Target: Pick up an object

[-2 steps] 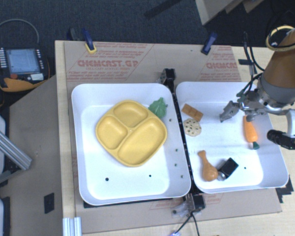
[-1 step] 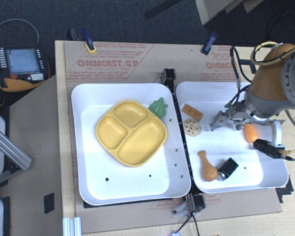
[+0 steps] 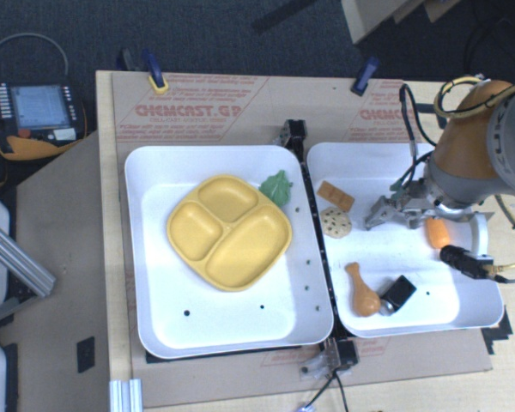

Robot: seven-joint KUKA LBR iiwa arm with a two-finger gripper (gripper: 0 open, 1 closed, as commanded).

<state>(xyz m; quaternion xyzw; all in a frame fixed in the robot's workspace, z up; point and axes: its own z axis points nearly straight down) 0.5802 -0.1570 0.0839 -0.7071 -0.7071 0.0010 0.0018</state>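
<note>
Bench [image 3: 240,101], two white bins [image 3: 154,230], one yellow tray [image 3: 230,243], hand [image 3: 386,211] state unclear.

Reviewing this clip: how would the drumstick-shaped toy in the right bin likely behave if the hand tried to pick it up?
The drumstick toy looks like smooth moulded plastic, so probably stiff and light. Its rounded bulb and thin neck suggest it may roll or pivot when nudged. It seems to touch the black block, which could shift with it. The hand sits well up the bin.

The arm [image 3: 481,144] runs off the right edge; the orange piece [image 3: 437,232] beneath it is perhaps half hidden.
</note>
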